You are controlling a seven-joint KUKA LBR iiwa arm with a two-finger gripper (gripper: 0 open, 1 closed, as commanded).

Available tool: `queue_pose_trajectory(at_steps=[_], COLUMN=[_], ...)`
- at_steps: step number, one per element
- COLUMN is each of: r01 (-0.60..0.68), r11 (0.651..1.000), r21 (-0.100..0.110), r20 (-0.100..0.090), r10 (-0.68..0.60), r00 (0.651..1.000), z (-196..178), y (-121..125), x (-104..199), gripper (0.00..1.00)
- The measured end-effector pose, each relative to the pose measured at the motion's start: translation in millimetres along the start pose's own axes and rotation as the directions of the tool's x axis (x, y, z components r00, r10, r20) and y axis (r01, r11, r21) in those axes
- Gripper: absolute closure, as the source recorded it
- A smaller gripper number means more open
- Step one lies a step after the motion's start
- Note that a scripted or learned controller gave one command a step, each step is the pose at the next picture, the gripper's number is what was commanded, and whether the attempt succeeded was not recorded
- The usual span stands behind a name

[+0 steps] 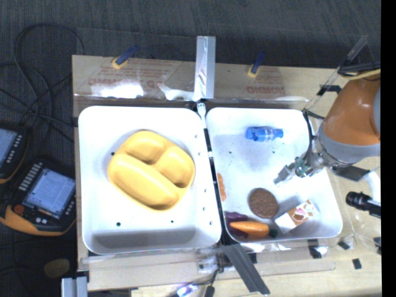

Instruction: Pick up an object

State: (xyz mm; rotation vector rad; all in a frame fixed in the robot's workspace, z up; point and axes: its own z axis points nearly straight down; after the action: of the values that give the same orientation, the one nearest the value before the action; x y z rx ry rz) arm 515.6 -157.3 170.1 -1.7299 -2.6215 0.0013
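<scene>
Nearest me, along the front wall of the right bin (213, 166), I see a carrot (249, 228) lying flat with something dark purple (234, 217) tucked against it at its 10 o'clock. I'd guess both slid down to the wall and came to rest there. A small carton (298, 215) sits tilted in the front right corner, at 3 o'clock from the carrot. It has a red-and-white print, but I can't read any words on it. A brown disc (263, 202) lies flat just beside the carton, at its 10 o'clock.

A step back, the gripper (291, 172) hangs low over the bin floor, at about 1 o'clock from the disc and apart from it. I can't tell from here how its claw stands, and I see nothing caught in it. The arm (349, 119) comes in over the right wall, so I judge it is on the way to a pick, with the disc and carton the closest candidates.

An orange sliver (221, 186) rests against the wall between the bins.

Farther back, a blue bottle (264, 133) lies on its side at 11 o'clock from the gripper, well apart. Its label is too small to read.

In the left bin (93, 228), a big yellow lump (151, 168) fills the middle.

Beyond the bins, faint reddish print on the board (142, 78) is not legible.
</scene>
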Motion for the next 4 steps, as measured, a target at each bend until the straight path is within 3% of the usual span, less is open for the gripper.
queue_pose_trajectory(at_steps=[1, 2, 3, 4], r01=[0.000, -0.062, -0.063, -0.027], r11=[1.000, 0.998, 0.998, 1.000], r21=[0.000, -0.001, 0.000, 0.001], r20=[-0.001, 0.002, 0.002, 0.000], r10=[0.000, 0.062, 0.063, 0.027], r00=[1.000, 0.998, 0.998, 1.000], z=[0, -101, -101, -32], y=[0, 11, 11, 10], x=[0, 12, 12, 54], gripper=[0.00, 0.00, 0.00, 0.00])
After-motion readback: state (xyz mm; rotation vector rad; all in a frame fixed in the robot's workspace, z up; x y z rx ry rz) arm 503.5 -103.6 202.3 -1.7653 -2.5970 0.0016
